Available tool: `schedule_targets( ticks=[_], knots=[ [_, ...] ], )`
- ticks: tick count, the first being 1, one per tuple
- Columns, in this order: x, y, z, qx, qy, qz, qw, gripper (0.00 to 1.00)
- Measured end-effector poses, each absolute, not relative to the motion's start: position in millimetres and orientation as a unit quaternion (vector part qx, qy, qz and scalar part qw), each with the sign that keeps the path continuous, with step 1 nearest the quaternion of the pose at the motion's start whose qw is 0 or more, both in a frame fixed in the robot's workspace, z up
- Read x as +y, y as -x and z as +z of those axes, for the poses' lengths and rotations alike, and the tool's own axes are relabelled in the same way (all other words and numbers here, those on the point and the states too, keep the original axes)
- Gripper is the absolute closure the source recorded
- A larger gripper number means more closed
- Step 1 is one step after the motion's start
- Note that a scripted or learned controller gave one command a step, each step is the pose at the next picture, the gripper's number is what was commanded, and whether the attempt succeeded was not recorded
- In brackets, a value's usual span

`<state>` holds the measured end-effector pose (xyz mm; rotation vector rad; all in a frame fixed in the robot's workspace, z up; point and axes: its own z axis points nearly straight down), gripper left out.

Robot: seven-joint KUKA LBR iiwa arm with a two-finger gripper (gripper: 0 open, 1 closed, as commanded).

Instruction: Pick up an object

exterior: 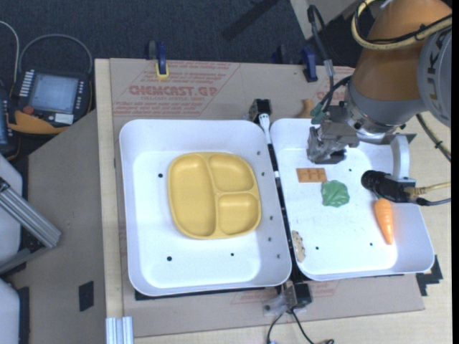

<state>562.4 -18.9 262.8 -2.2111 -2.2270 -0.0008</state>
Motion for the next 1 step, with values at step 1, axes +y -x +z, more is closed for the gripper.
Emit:
schedule_targets(
  ticks=[1],
  knots=[
    [32.3,-565.6,262.4,-0.709,0.705,-0.0005,0.000,1.00]
  ],
)
